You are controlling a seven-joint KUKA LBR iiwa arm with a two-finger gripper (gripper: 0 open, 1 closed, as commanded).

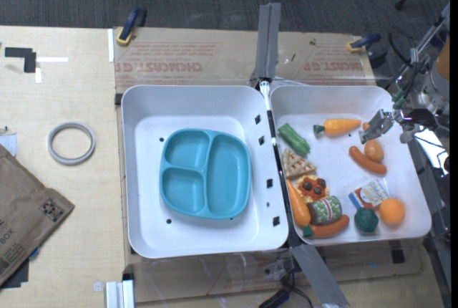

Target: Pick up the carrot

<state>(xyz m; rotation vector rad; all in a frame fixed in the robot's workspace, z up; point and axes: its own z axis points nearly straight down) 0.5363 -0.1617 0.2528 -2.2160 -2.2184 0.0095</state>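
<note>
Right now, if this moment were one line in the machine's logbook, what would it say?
stage: approach | tool: over right bin, far side | carrot: lying in that bin, just left of tool, not held | left bin: holds blue divided plate

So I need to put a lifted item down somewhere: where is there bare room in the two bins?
Bare floor rings the teal divided plate in the left bin. In the right bin, the far strip behind the carrot and green bean is free; its near half is crowded.

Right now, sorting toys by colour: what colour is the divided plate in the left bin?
Turquoise divided plastic plate, camera view.
</note>
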